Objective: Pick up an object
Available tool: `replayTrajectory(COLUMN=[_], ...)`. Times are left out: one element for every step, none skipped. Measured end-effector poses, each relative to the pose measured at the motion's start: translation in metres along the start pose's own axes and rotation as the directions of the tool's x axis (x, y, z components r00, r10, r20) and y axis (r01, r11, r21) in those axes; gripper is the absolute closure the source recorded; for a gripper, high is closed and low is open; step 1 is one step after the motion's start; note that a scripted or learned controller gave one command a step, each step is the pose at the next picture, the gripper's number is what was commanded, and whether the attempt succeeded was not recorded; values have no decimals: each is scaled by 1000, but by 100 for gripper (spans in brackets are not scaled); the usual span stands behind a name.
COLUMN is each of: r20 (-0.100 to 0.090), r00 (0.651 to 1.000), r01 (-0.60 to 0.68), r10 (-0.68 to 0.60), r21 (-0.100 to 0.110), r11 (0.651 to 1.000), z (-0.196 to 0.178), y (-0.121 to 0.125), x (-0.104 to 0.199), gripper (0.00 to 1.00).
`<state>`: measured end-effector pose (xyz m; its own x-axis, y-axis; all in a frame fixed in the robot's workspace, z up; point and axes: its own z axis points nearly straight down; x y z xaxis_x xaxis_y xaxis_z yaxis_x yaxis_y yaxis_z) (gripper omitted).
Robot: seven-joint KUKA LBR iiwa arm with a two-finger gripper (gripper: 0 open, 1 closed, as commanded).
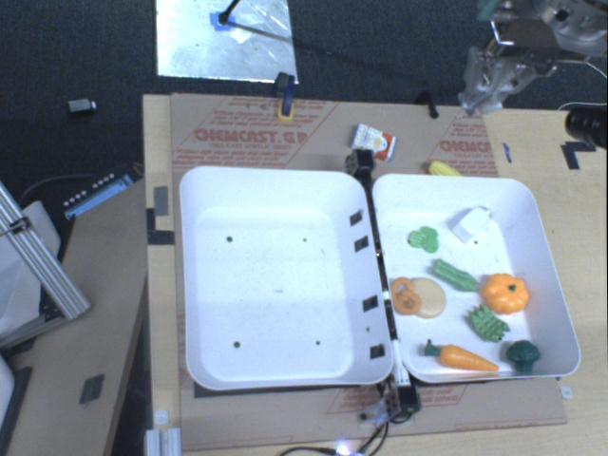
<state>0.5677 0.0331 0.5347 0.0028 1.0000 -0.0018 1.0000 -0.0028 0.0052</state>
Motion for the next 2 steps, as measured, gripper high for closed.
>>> replayTrajectory(r20=[-4, 0], r00=[1000, 1000], r01=[12, 1], r10=[-12, -1], r21=[5, 1], r11=[1000, 1000], z=[-1, 1], y=[-84, 14], x=[44, 22], gripper=[100, 100])
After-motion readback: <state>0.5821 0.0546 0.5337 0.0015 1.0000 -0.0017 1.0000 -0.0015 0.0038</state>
